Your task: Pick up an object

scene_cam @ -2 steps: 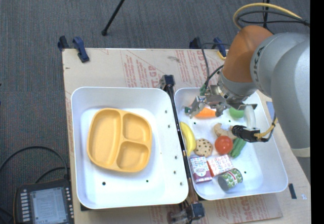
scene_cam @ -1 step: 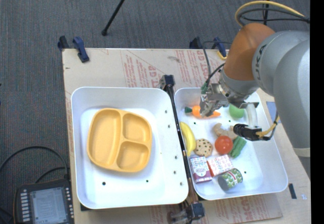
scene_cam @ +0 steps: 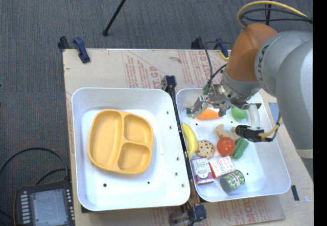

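Observation:
My gripper (scene_cam: 207, 109) hangs over the back left part of the right bin (scene_cam: 273, 168). Its fingers stand apart, one at each end of an orange carrot (scene_cam: 208, 114) that lies on the bin floor. The gripper reads as open, and the carrot is not lifted. Close by lie a green lime (scene_cam: 238, 113), a beige knobbly piece (scene_cam: 223, 131), a red tomato (scene_cam: 225, 145) and a yellow banana (scene_cam: 190, 138).
The right bin also holds a cookie (scene_cam: 205, 148), a green vegetable (scene_cam: 240, 148), two small cartons (scene_cam: 202, 170) (scene_cam: 220, 165) and a can (scene_cam: 232, 180). A yellow divided plate (scene_cam: 121, 140) lies in the left bin (scene_cam: 82, 102). The arm covers the right bin's back right corner.

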`<state>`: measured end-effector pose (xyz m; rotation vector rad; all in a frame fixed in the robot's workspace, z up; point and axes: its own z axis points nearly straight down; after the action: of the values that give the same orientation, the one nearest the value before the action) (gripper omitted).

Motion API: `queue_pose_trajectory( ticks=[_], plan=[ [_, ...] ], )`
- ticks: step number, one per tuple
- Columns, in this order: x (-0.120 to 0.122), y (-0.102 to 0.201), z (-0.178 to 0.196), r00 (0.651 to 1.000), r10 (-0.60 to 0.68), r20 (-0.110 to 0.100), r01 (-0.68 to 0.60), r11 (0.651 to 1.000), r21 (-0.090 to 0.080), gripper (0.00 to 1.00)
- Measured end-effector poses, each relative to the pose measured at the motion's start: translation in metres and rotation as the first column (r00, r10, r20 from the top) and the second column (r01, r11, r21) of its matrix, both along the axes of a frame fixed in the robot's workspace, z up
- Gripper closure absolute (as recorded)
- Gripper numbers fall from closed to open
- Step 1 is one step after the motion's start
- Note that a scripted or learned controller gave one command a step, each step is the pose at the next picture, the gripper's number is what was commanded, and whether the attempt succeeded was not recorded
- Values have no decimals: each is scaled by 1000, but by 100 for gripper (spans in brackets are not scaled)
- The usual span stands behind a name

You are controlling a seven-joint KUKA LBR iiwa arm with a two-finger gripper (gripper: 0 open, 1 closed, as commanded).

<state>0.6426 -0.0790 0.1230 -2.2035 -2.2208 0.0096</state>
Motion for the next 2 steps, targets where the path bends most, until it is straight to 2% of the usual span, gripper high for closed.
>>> queue_pose_trajectory(
  ticks=[1, 2],
  plan=[
    [0, -16, -37, 1000, -8, 8, 8, 1000, -4, 0],
    [0, -15, -27, 1000, -7, 6, 7, 1000, -3, 100]
  ],
)
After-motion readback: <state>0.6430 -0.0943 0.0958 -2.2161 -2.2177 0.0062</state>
